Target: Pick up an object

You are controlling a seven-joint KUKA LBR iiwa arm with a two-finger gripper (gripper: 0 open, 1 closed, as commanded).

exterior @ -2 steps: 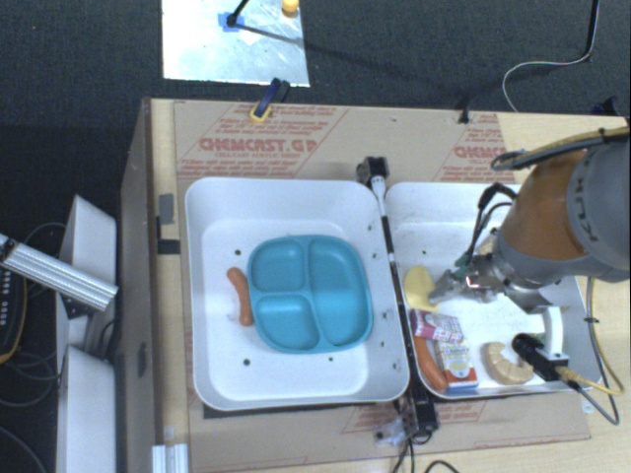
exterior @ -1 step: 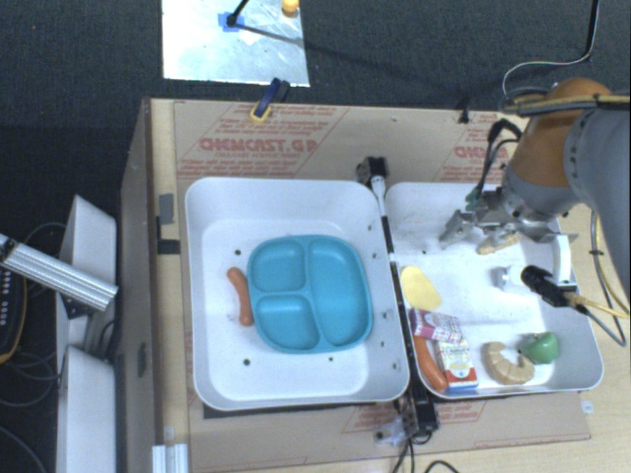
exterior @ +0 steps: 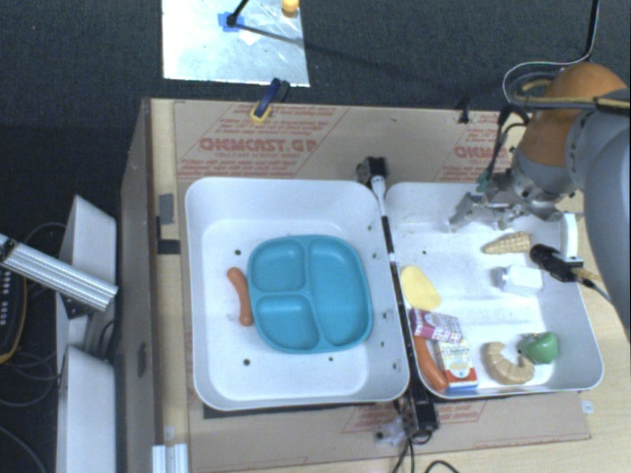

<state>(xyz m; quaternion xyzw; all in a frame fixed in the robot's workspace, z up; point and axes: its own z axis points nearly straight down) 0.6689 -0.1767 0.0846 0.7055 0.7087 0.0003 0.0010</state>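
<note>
While the gripper [exterior: 471, 211] hovers at upper right, finger state indiscernible, note the ice-cream cone [exterior: 506, 243] just beside it in the right bin [exterior: 577, 363]: a misaligned descent nudges it away.

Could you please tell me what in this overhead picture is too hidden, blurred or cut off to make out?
- Gripper, camera view: too small and blurred to tell whether it is open or shut.
- Arm: cut off by the right edge.
- Cartons in the right bin: print too small to read.
- Carrot-like stick: partly hidden by the cartons.
- White object: too blurred to identify.
</note>
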